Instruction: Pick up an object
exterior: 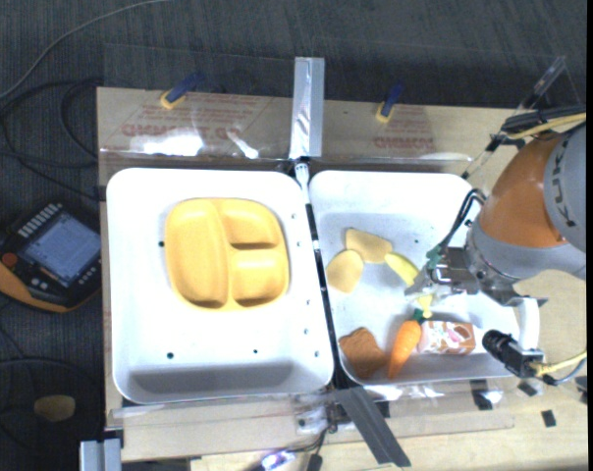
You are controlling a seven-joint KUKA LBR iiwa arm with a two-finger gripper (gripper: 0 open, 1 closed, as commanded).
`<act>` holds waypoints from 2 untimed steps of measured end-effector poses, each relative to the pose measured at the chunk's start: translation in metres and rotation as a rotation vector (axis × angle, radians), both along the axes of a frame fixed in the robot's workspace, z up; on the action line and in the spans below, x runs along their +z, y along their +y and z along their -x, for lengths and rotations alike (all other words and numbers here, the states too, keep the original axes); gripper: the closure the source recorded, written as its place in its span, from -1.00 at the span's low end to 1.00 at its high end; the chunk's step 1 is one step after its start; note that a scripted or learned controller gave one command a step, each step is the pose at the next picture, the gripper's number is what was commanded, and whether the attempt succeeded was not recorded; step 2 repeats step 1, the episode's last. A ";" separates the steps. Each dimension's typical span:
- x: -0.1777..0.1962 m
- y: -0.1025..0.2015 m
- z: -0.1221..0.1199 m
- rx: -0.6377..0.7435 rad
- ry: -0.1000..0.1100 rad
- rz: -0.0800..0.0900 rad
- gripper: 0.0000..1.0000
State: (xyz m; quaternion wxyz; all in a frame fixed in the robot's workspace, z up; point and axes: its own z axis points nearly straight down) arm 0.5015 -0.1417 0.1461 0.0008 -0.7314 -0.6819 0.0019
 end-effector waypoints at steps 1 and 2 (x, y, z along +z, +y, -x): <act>0.063 0.039 -0.057 0.088 -0.001 0.002 1.00; 0.063 0.039 -0.057 0.088 -0.001 0.002 1.00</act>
